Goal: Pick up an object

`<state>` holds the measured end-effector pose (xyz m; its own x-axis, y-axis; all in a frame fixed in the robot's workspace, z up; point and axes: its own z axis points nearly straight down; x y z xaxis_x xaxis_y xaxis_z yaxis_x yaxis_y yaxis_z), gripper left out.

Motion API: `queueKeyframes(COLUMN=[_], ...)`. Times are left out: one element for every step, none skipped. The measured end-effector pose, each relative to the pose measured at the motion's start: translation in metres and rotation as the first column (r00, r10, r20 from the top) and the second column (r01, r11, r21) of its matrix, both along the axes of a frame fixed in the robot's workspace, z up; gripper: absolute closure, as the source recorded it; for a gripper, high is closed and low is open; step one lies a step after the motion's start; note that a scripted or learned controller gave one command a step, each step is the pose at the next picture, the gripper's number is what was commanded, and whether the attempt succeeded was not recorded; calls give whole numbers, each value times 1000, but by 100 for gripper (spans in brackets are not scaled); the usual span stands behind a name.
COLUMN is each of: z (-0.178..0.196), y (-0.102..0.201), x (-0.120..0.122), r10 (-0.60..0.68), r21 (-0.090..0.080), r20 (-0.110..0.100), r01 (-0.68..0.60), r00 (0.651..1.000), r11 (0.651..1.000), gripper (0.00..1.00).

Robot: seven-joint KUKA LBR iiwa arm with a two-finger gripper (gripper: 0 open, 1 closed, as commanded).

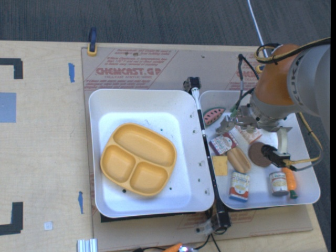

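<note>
My gripper hangs low over the upper left part of the right bin, under the grey wrist and orange band. Right below it lies a red and white packet. A watermelon slice rests just to its left by the bin wall. A tan bread roll and a yellow cheese square lie a little nearer the front. I see nothing held in the gripper.
The left bin holds a yellow divided plate. In the right bin there are also a small carton, a can, a carrot, a brown disc and a white piece. Cables run beside the arm.
</note>
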<state>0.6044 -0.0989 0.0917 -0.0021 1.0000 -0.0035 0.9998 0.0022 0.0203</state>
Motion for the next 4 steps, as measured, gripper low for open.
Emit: queueKeyframes(z=[11,11,-5,5], y=[-3,-3,5,5], x=[1,0,-60,-58], r10=[-2,-2,-3,-3], r21=[-6,-5,4,3], r20=[3,2,-18,-12], r01=[2,2,3,3], r00=[1000,1000,1000,1000], r11=[1000,1000,1000,1000], gripper=[100,0,0,100])
